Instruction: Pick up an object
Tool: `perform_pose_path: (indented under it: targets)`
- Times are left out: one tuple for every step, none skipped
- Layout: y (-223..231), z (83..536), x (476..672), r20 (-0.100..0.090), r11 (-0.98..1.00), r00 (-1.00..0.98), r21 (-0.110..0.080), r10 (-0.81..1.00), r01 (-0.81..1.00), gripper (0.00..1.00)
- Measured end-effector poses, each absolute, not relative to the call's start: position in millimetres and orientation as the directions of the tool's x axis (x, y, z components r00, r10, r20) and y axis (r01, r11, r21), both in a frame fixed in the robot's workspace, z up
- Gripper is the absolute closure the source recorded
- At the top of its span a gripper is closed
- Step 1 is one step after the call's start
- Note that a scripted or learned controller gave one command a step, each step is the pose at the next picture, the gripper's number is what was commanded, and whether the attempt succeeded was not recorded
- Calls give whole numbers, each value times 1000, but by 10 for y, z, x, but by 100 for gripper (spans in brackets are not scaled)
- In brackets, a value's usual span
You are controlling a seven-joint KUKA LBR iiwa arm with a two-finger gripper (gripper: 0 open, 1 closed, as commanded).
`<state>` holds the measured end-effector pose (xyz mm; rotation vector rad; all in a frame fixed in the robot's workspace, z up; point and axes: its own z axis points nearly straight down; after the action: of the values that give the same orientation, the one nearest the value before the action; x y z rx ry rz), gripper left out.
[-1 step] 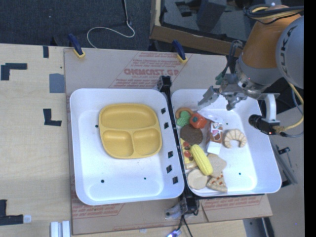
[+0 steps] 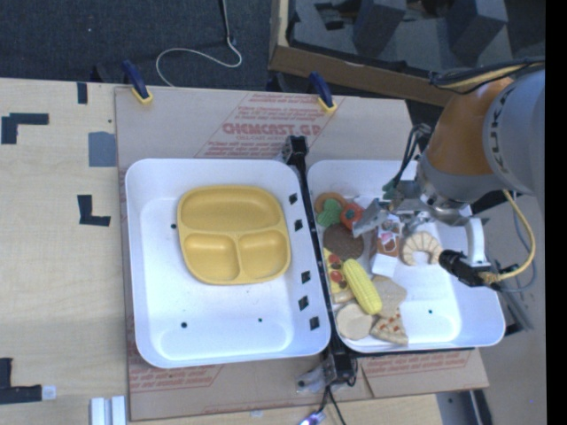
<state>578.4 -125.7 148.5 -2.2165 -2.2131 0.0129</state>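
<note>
- Gripper (image 2: 383, 212) is hanging over the right bin (image 2: 443, 330), above the food pile (image 2: 363, 277).
- Fingers possibly spreading; I cannot tell.
- Yellow tray (image 2: 235, 234) is lying in the left bin (image 2: 151, 326).

A: What surrounds the work area?

B: A pale wooden bench top (image 2: 53, 264) bearing black tape marks (image 2: 22, 127), with a brown cardboard sheet (image 2: 257, 127) fastened by two blue clamps (image 2: 135, 81).

A: And beyond it?

B: Dark carpeted floor (image 2: 106, 16), crossed by a looping white cable (image 2: 221, 34); light is even.
</note>
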Motion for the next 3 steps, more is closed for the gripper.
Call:
perform_pose_path:
  targets:
    - [-1269, 1037, 6076, 0, 1, -1, -2, 1000, 1000, 0]
    - [-1378, 904, 5973, 3, 0, -1, 13, 1000, 1000, 0]
    - [-1360, 1029, 6002, 3, 5, -5, 19, 1000, 1000, 100]
